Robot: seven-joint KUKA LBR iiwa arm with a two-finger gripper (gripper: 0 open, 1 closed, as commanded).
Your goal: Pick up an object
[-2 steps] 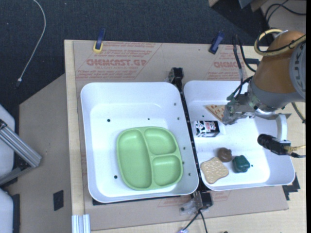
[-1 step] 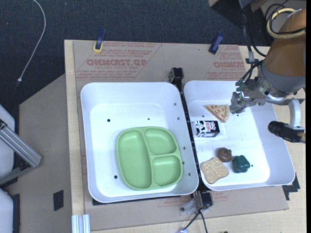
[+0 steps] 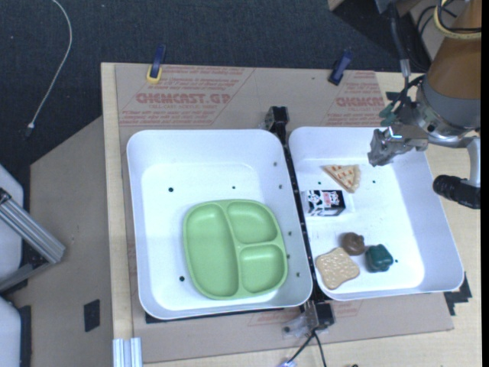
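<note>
Green divided plate (image 3: pixel 233 248) in left bin (image 3: pixel 145 167); blue clamps (image 3: pixel 340 66) on bench edge (image 3: pixel 122 205)

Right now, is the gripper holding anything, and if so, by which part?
Nothing is held. The gripper hangs above the right bin's far end with no item between its fingers; the toy pizza slice lies apart in the bin.

Arm (image 3: pixel 458 75), one unit: rounded orange band (image 3: pixel 458 60) above the wrist, light grey collar (image 3: pixel 451 105) beneath it. Yellowish cable (image 3: pixel 451 6) looped at the top of the band; thin dark and green wires (image 3: pixel 397 105) run along the wrist. Gripper (image 3: pixel 380 153): small grey metal body, dark at its lower end. Black cylindrical part (image 3: pixel 458 189) beside the wrist.
</note>
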